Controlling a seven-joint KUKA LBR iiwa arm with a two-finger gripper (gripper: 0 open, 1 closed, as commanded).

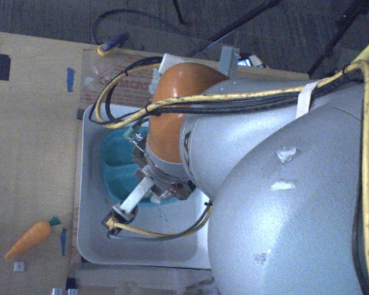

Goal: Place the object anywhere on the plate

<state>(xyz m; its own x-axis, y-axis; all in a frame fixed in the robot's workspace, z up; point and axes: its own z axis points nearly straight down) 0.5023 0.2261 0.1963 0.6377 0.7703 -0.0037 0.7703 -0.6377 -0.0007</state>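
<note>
Provisionally, item one: carrot (28, 239), the only loose object we see, lying flat on the bench (18, 157), outside the bin (79, 191) and well apart from the plate (113, 165).

Item two: plate, teal, inside the bin, partly covered by the wrist.

Item three: gripper (163, 191), low over the plate's right part; we cannot tell whether it is wide, narrow or holding anything.

Handling note: we judge placement not done. A release should be low and over the plate's middle, since a carrot rolls.

Item four: arm (286, 188), reaching in from the right, orange band (172, 109) above the plate, wrist angled downward.
</note>
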